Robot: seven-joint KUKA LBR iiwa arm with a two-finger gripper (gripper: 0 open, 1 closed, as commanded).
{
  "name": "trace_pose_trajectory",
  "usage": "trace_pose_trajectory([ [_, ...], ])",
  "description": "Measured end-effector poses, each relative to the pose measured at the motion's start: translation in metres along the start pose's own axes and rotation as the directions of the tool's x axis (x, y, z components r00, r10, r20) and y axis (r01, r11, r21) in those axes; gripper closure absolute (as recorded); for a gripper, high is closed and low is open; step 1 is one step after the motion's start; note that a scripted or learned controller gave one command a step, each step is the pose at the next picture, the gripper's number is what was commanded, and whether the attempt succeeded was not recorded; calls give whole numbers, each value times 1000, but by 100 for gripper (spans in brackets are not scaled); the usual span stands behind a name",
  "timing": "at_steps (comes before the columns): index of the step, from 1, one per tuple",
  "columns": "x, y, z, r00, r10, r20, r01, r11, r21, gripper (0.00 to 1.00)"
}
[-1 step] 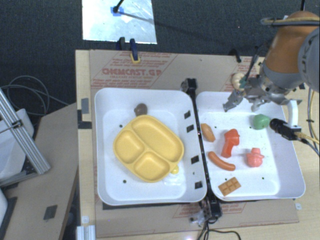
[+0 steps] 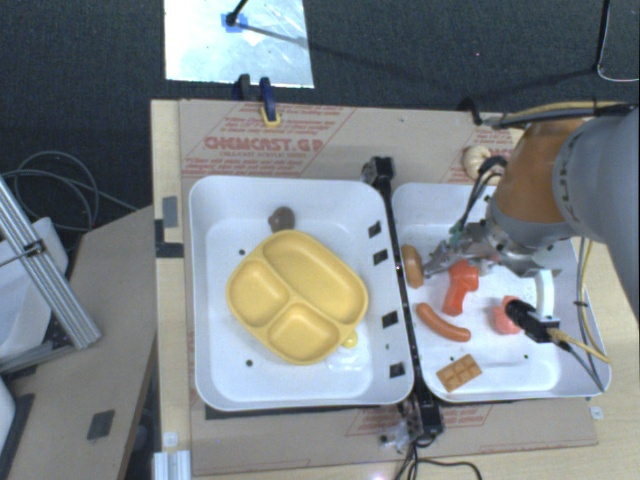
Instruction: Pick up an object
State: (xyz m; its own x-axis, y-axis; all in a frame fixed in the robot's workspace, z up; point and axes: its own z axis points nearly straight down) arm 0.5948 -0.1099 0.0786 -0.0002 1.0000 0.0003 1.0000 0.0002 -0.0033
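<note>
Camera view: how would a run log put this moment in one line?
arm: over right bin | tool: low beside orange toy | sausage: lying loose | yellow tray: left bin

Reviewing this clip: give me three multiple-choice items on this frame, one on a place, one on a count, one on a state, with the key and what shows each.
1. Where does the yellow divided plate lie?
A. left bin
B. right bin
C. on the bench outside the bins

2. How many compartments does that plate have?
A. two
B. three
C. five

3. How does the hot dog stand to the end effector?
A. held between its fingers
B. lying free on the bin floor
C. hanging from the bin's rim

Key: 1 A, it sits within the left bin. 2 B, three hollows show. 3 B, it lies apart, below the end effector, in the right bin.
</note>
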Motion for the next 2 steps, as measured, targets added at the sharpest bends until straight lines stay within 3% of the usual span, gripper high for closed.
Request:
trace_pose_trajectory([
  [1, 0, 3, -17, 1000, -2, 1, 2, 1000, -7, 100],
  [2, 84, -34, -148, 1000, -12, -3, 12, 1000, -14, 100],
])
